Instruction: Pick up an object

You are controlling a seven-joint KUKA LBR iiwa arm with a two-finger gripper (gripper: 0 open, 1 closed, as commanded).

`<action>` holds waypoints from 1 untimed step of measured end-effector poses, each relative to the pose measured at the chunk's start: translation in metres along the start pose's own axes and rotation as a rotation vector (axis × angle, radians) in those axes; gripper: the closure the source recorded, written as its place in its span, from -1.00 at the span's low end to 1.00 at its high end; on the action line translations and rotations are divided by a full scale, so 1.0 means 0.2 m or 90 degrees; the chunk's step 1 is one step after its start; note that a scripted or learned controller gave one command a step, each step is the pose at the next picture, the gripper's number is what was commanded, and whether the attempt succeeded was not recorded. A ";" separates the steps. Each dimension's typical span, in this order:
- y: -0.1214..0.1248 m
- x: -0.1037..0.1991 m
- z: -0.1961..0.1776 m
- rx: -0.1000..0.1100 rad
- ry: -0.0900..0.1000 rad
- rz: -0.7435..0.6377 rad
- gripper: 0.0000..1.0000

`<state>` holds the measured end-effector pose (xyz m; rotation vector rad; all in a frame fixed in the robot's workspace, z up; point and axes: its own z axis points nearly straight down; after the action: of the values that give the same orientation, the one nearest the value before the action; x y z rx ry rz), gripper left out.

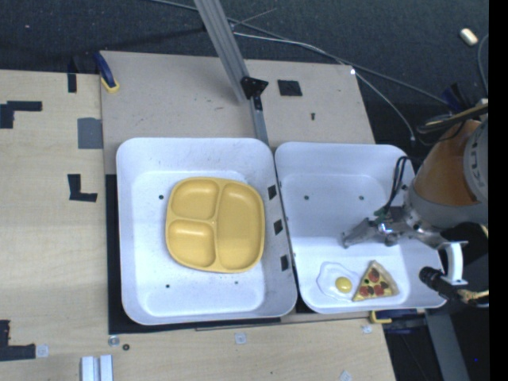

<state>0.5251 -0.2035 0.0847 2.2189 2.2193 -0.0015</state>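
Pizza slice toy (375, 282), red-topped triangle, tip pointed up, long axis near vertical; gripper (353, 236) state cannot be told.

No writing, label, brand, number or sign can be read anywhere — not on the bench (198, 94), not on the two white bins (127, 213), not on the yellow divided plate (214, 224), the toy fried egg (336, 281) or the toy pizza slice (375, 282). The dark rectangles and angled strips (78, 187) on the bench are plain patches of tape without lettering — no characters show on them. The arm's grey and orange casing (448, 177) shows no marking that can be made out at this sharpness.
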 end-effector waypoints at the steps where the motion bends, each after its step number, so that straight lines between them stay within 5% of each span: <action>1: 0.01 0.00 -0.07 -0.004 0.000 -0.001 1.00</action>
<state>0.5271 -0.2029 0.0984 2.2152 2.2176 0.0049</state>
